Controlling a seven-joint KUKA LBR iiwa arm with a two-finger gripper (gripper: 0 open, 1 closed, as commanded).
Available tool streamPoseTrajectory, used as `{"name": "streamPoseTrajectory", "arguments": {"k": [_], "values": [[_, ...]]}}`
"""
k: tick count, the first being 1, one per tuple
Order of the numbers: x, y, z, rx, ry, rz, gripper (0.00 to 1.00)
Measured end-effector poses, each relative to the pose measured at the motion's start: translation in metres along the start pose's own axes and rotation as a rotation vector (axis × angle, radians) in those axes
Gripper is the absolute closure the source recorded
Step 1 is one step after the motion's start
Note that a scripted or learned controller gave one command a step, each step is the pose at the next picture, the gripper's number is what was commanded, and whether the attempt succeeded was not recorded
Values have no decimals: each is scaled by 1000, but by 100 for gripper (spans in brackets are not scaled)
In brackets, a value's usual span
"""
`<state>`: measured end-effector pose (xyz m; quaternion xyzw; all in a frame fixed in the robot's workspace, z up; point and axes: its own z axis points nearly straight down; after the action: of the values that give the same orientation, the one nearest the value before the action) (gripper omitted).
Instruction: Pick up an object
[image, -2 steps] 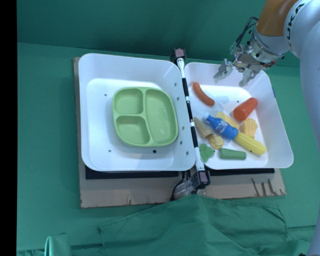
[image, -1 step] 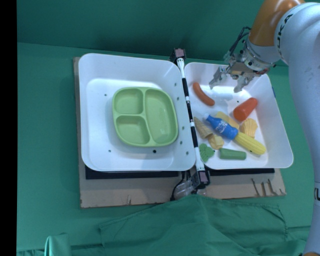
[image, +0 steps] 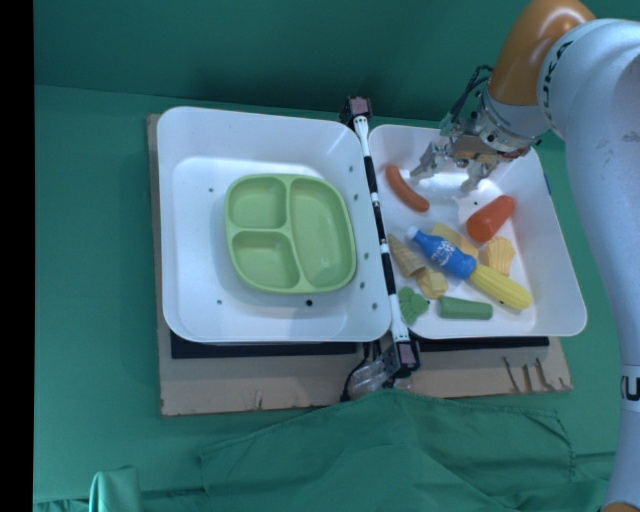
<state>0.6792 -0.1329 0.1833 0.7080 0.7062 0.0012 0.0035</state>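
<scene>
Right bin (image: 560, 300) holds the pickable toys, all lying flat. Red sausage (image: 407, 188) at upper left, angled. Orange carrot (image: 490, 218) right of it, tilted. Blue bottle (image: 441, 252) mid-bin, diagonal, white cap toward the divider. Yellow corn cob (image: 500, 287) just below-right of the bottle. Green pickle-like piece (image: 465, 308) near the front wall. Small green broccoli-like piece (image: 411, 304) at front left. Tan cone (image: 406, 255) beside the bottle.

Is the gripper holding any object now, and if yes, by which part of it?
Nothing is held. The gripper is open above the right bin, between the sausage and the carrot.
</scene>
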Motion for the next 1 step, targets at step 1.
{"name": "streamPoseTrajectory", "arguments": {"k": [1], "values": [[-1,3,-17,-14,-4,2,100]]}}
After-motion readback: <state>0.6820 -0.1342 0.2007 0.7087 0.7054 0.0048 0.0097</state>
